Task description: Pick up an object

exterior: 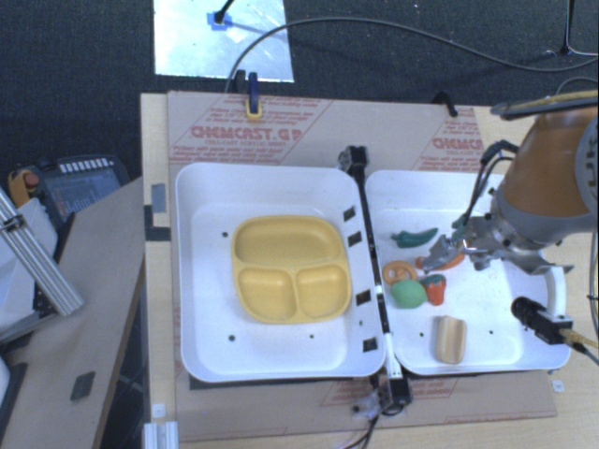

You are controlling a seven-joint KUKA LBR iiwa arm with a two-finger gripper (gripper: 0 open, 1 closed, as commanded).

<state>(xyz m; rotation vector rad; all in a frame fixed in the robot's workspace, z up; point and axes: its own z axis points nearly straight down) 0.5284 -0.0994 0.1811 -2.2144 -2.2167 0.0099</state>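
gripper (440, 253) low in right bin (487, 349), finger state cannot be told | tip beside orange carrot-like piece (453, 262); green pepper (414, 238), green ball (408, 294), bread roll (450, 339) near | yellow divided tray (288, 268) in left bin (201, 269)
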